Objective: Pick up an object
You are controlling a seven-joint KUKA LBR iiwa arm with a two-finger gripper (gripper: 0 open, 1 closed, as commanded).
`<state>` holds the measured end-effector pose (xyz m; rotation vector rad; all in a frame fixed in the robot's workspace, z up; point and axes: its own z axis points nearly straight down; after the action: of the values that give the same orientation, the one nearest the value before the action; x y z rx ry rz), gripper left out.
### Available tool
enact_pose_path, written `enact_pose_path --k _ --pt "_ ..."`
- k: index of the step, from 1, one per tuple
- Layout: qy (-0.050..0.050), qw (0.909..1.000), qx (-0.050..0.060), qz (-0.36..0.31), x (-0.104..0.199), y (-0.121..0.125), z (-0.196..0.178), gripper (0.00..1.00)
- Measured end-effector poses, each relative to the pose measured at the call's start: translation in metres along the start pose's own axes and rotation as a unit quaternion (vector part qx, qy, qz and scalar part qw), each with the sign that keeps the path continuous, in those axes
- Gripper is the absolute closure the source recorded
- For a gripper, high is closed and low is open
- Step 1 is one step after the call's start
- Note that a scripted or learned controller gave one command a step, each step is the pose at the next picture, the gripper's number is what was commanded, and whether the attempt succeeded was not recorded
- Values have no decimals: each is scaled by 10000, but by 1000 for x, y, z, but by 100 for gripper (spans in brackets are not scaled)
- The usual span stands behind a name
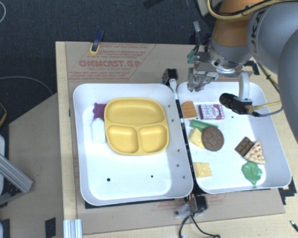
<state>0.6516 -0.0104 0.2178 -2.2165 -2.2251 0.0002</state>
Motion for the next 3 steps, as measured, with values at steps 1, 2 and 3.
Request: enact_pose_path --k 1,2,3 --pt "0 10000 -27 3 21 8 -17 100" --pt "-3 10000 18 23 21 0 3 100" --pt "-6 10000 -25 21 12 5 -16 100"
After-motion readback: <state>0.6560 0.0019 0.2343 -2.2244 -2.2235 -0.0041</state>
